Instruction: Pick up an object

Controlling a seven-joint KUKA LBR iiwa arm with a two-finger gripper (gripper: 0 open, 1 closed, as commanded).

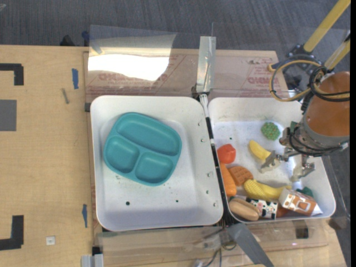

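The right bin (239,121) holds several toy foods: a green broccoli (271,130), a small yellow banana piece (257,149), a red tomato (226,153), a brown bread piece (240,174), a yellow corn cob (262,189), a hot dog (243,209) and an orange-and-white carton (297,202). My gripper (287,164) hangs over the bin's right half, below the orange wrist band (328,113). It is open, with bare bin floor between its fingers. One fingertip (271,161) sits just right of the banana piece; the other (303,169) stands above the carton.
The left bin (111,204) carries a teal divided plate (143,148). An orange carrot (230,185) lies along the divider wall. A small black-and-white block (267,209) sits by the hot dog. Cables (289,77) loop behind the arm at the back right.
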